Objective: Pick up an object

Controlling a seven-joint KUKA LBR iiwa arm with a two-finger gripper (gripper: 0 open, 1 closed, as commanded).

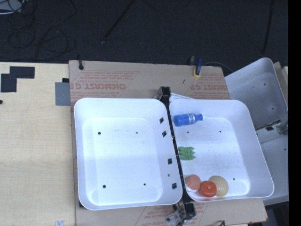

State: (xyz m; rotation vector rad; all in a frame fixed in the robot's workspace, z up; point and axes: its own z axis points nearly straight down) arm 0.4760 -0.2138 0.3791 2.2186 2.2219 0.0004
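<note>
The right bin (256, 140) carries all the candidates. A blue bottle (187, 119) lies on its side near the bin's far-left corner, cap toward the right. A green piece (186, 153) sits against the left wall about midway along it. In the near-left corner three small round things crowd together: a pink one (193, 181), a red one (208, 189) and a tan one (219, 185), the red touching both neighbours. The left bin (80, 126) has nothing to pick.

The tool's opening and load cannot be told from this view, so the pick has to be judged as not yet begun.

To do the step well, the bottle looks the best target: it lies apart from everything else, with bare floor on its near side. The fingers should straddle its body across the short axis, not along it, and come straight down. The clustered trio by the corner would likely be harder, since walls and neighbours block finger room.
</note>
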